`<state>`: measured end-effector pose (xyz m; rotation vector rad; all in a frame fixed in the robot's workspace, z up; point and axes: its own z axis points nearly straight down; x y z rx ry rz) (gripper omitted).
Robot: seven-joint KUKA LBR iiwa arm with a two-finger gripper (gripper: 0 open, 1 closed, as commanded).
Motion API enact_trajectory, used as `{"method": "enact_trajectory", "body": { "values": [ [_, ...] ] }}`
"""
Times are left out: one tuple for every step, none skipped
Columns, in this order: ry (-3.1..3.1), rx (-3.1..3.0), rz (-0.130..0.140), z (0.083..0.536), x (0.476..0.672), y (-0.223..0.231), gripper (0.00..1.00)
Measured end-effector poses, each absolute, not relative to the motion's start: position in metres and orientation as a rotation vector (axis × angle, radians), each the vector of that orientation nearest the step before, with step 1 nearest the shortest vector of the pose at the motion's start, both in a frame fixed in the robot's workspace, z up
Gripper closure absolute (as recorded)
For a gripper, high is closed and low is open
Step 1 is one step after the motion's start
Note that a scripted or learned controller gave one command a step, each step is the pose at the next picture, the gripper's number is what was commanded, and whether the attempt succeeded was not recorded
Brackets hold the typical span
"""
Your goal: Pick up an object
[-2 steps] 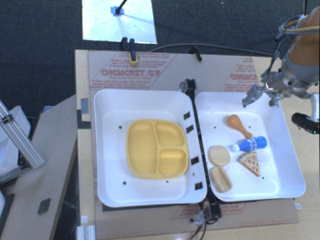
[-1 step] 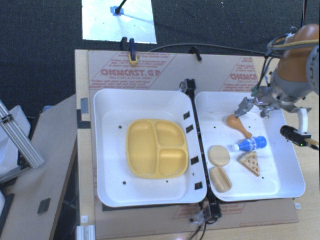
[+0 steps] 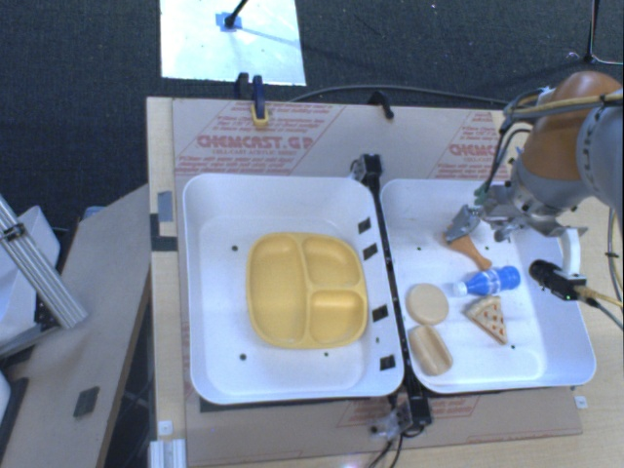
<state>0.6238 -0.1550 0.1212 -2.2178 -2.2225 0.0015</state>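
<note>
Both white bins (image 3: pixel 292 198) look smooth glossy plastic; yellow divided tray (image 3: pixel 305 289) matt plastic; my arm's orange band (image 3: pixel 575 91) shiny; bench board (image 3: pixel 322 135) flat, matt, printed; blue bottle (image 3: pixel 489 282) glossy plastic

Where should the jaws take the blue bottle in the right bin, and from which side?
Probably across the middle of the blue bottle, coming straight down. It lies on its side, long axis roughly left-right, with bare floor in front and behind; the pizza slice sits close below.
</note>
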Motion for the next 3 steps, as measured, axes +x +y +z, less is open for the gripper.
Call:
{"method": "enact_trajectory", "body": {
  "values": [
    [-2.227,-2.222,-0.004,0.135,0.626,-0.156,1.00],
    [-2.231,-2.222,-0.007,0.198,0.624,-0.151,1.00],
    [-2.230,-2.220,-0.005,0.236,0.626,-0.151,1.00]
  ]
}}
